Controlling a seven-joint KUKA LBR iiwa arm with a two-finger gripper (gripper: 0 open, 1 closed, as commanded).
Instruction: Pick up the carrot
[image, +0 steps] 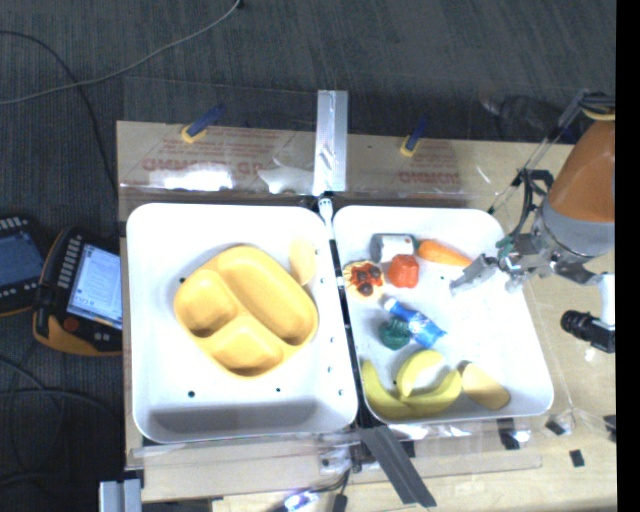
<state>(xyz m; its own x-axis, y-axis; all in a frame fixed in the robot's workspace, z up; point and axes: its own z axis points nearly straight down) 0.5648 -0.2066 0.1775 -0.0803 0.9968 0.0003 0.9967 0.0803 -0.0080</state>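
two white bins (150, 330), one carrot (443, 253), one banana (400, 398), one yellow tray (245, 308).

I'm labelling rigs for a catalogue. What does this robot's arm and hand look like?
The arm has a rounded orange band above a grey wrist section. The hand is small, of grey metal, with thin pale fingers. Dark thin cables run along the arm's upper side. No markings can be made out.

I see dark grey carpet (80, 90) around a tan bench (580, 400); cables (60, 65) at 10 o'clock.
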